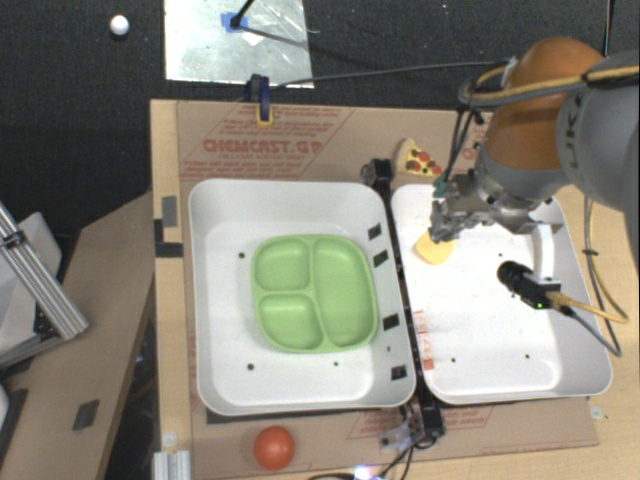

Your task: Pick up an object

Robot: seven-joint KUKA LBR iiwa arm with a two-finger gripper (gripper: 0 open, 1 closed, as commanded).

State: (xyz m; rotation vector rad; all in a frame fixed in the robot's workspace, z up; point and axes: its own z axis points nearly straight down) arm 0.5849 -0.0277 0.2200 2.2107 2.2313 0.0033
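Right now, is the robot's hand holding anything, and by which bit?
I can't tell. The hand is at the top edge of the yellow piece in the right bin, but no grip is visible.

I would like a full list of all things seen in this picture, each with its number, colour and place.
left bin: 1, white, on the bench
right bin: 1, white, beside the left bin
plate: 1, green, three compartments, in the left bin
wedge: 1, yellow, in the right bin, back left part
pizza slice: 1, yellow with red spots, behind the right bin
ball: 1, orange-red, in front of the left bin
small ball: 1, white, dark floor, far back left
clamp: 1, blue, back edge of the bench
sheet: 1, silver, behind the bench
arm: 1, grey with orange band, from the right
pincer: 1, dark grey, just above the wedge
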